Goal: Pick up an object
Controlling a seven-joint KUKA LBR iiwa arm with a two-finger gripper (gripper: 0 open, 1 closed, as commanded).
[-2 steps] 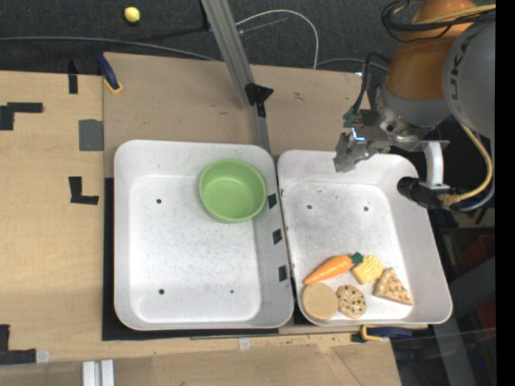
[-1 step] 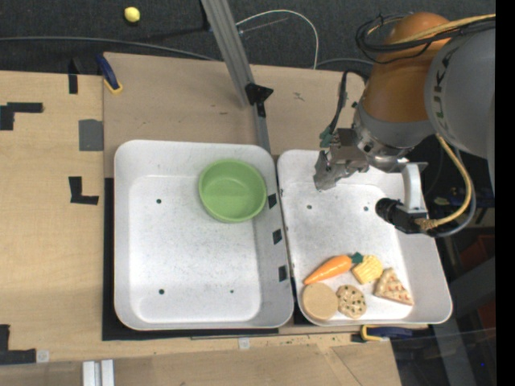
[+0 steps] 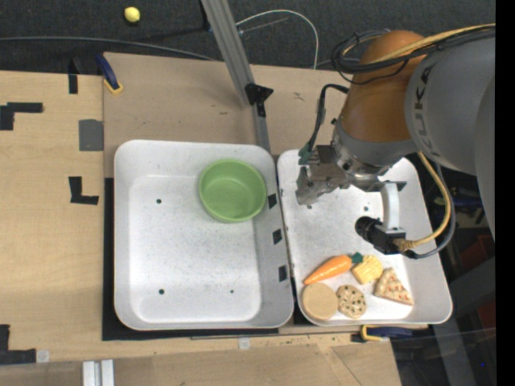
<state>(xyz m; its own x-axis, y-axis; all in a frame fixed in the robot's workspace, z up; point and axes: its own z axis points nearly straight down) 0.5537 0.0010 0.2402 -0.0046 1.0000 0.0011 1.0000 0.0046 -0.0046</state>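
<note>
Grey arm [image 3: 451,95] from the right, orange-banded wrist bent downward, claw [image 3: 306,191] low, pointing down.

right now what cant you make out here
- Claw: its fingers are dark and small from above; the wrist hides their tops, so the gap is unreadable.
- Right bin: the arm covers its far end.
- Yellow piece beside the carrot: too small to identify.
- Yellow ball on the floor: too small to name.

Robotics lab: taped plywood bench [image 3: 48,215], 2 white bins [image 3: 129,240], cabling.
</note>
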